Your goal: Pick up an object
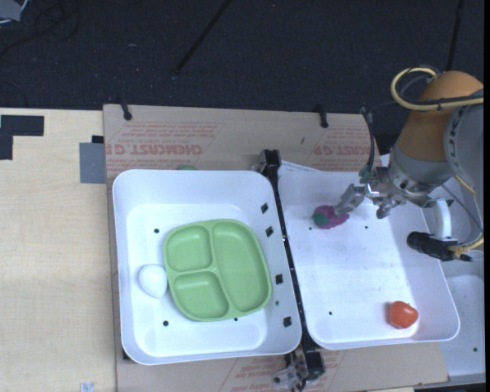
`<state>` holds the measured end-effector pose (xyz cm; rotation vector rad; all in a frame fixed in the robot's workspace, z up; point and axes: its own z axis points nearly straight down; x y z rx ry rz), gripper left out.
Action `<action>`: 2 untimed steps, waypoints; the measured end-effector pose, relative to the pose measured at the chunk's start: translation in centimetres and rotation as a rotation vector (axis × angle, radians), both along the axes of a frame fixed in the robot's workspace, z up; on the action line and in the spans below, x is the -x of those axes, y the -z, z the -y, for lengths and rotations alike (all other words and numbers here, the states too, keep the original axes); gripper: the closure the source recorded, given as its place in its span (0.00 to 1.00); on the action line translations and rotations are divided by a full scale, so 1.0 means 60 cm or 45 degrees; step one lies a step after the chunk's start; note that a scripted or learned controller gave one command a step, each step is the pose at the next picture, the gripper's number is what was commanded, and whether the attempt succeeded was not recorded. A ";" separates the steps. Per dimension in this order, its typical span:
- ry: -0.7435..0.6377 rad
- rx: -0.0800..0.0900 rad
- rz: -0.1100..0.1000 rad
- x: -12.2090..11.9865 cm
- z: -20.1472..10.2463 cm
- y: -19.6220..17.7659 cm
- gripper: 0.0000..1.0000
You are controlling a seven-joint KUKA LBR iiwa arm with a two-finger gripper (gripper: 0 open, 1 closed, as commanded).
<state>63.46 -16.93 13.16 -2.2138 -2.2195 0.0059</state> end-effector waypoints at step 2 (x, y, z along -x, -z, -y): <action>-0.003 0.005 0.022 -0.008 0.000 0.015 1.00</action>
